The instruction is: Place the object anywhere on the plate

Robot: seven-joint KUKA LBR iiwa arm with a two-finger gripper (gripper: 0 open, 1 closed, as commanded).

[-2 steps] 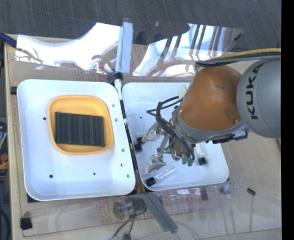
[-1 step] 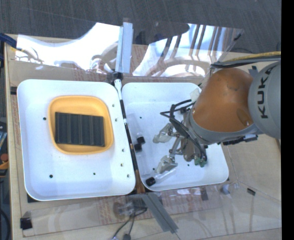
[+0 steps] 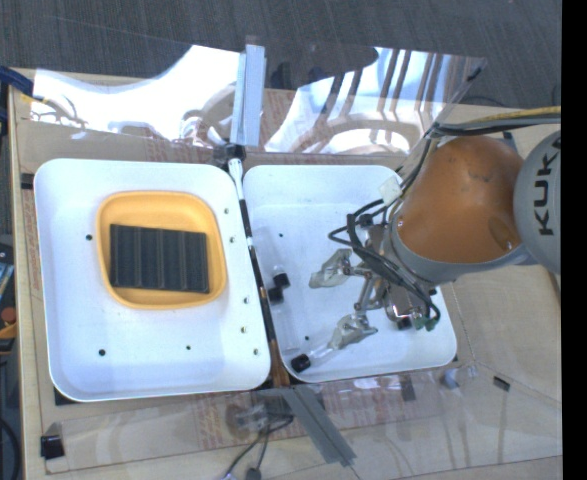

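A yellow plate point(image 3: 158, 208) with rounded corners lies in the left bin point(image 3: 68, 348). On its middle rests a dark, ribbed rectangular object point(image 3: 160, 258). My gripper point(image 3: 318, 313) hangs low over the right bin point(image 3: 303, 203), well to the right of the plate. It is open, its two metal fingers point(image 3: 330, 269) spread wide with only white bin floor between them. The orange band and grey arm hide the right part of that bin.
A small black piece point(image 3: 278, 283) lies near the right bin's left wall, and another point(image 3: 300, 363) sits by its front left corner, close to the lower finger. Cables hang from the wrist. A ridge divides the two bins.
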